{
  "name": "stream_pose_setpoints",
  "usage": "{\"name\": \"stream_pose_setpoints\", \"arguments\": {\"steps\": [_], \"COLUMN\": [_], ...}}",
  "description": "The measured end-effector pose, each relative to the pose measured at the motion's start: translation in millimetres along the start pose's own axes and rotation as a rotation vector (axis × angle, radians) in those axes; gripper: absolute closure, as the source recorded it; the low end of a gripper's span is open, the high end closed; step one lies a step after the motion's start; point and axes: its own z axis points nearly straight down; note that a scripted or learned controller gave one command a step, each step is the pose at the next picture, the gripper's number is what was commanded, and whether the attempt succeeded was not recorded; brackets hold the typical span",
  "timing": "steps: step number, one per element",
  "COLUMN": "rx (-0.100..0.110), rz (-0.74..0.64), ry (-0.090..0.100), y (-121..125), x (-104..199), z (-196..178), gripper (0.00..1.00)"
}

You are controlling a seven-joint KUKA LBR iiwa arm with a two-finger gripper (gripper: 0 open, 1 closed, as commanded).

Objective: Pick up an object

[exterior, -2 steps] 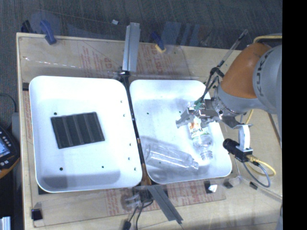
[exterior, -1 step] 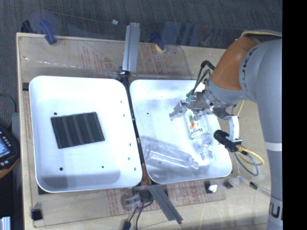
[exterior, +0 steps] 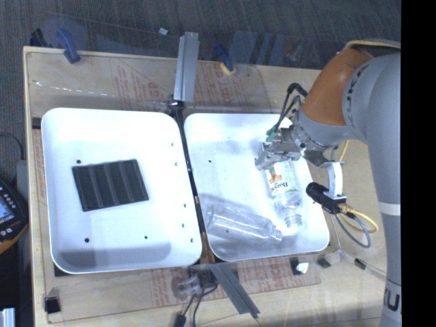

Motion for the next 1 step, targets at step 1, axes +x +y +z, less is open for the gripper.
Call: {"name": "stream_pose_setpoints", "arguments": {"steps": [1], "rx": [0.0], "rz": [0.0], "ry": [0.0], "y": [0.0], "x": [0.0], "z": [0.0], "gripper": [0.0]}}
